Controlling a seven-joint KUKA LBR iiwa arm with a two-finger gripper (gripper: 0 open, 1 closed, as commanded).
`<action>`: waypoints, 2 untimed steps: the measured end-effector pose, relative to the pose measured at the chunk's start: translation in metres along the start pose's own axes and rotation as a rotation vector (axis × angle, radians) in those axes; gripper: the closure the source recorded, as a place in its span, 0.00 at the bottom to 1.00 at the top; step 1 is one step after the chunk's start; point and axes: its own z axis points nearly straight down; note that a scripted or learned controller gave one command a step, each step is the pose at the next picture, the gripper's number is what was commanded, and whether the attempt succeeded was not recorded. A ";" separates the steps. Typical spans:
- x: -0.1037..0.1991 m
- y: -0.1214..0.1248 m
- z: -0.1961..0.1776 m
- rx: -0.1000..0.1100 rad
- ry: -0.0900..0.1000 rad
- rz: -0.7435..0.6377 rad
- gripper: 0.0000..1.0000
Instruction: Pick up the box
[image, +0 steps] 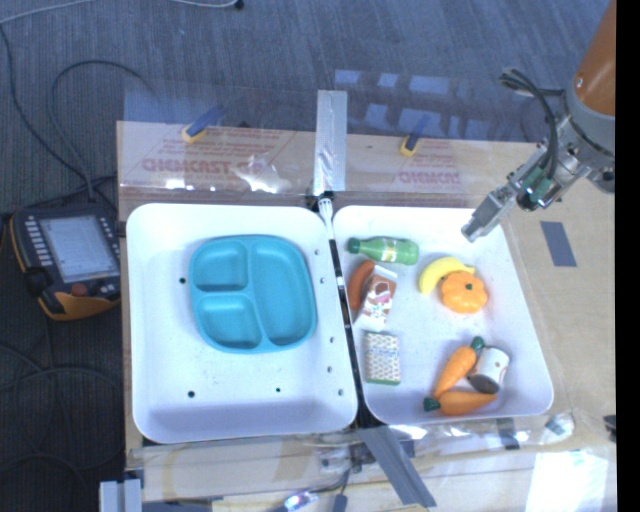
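I see the gripper (482, 221) hanging over the far right rim of the right bin (530, 330), out by the bin's back corner, with nothing in it. From this slanted angle I cannot tell how it is set.

The box (377, 299), a small carton with a red and white print, lies in the right bin near the wall it shares with the left bin (150, 330). A red-orange vegetable (358, 285) lies against the box on the side toward that shared wall. A green bottle (385, 250) lies on its side just behind the box. A flat speckled packet (382, 358) lies just in front of it. The gripper is well apart from the box.

Further from the shared wall I see a banana (440, 270) touching an orange (464, 292). Near the bin's front right corner are two carrots (455, 380) and a small can (488, 370).

A blue divided plate (252, 292) rests in the left bin.
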 end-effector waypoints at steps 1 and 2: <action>-0.003 0.002 -0.007 0.004 -0.002 0.003 1.00; -0.005 0.003 -0.015 0.008 -0.005 0.006 1.00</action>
